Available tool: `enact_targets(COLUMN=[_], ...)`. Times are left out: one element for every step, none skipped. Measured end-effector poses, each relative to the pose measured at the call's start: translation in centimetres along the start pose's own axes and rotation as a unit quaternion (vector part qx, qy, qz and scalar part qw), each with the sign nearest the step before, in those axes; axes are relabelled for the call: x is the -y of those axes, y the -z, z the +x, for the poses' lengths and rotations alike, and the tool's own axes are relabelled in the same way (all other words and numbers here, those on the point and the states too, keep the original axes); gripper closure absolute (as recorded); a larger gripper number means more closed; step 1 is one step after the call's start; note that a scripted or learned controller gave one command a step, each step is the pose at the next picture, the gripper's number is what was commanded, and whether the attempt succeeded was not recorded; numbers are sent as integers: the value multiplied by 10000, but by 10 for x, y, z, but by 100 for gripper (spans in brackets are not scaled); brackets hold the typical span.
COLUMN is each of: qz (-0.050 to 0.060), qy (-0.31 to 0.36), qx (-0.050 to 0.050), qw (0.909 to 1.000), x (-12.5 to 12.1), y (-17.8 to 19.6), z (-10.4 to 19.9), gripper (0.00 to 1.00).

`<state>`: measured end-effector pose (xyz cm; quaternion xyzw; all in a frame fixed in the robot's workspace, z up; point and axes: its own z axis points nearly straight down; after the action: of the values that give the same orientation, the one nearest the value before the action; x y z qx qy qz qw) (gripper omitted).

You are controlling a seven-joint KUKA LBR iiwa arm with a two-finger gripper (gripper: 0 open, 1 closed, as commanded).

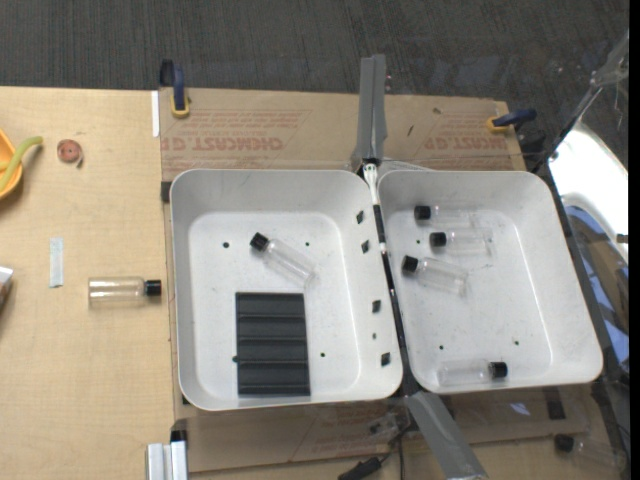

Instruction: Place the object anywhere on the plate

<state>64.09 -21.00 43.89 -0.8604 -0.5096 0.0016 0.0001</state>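
Left bin (200, 268): one clear plastic vial with a black cap (281, 255) lies just above the black ribbed rectangular plate (271, 344), apart from it. Grasp across the vial body; release low over the ribs. Right bin (560, 268): four similar vials (445, 238). Finger state cannot be told.

Even, bright overhead light, no hard shadows. White bins (190, 268) near overexposure; soft shading along their inner walls. Clear vials (285, 256) low-contrast against white, outlines faint. Bluish-white glare at right edge (590, 168). Dark floor (300, 18) grainy. Overall resolution modest, slight softness throughout.
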Motion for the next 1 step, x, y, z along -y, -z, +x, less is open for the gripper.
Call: enact_targets(qz=[11], qy=[-657], qx=[6], qw=[9978], x=[11], y=[-6], z=[58], gripper=[0])
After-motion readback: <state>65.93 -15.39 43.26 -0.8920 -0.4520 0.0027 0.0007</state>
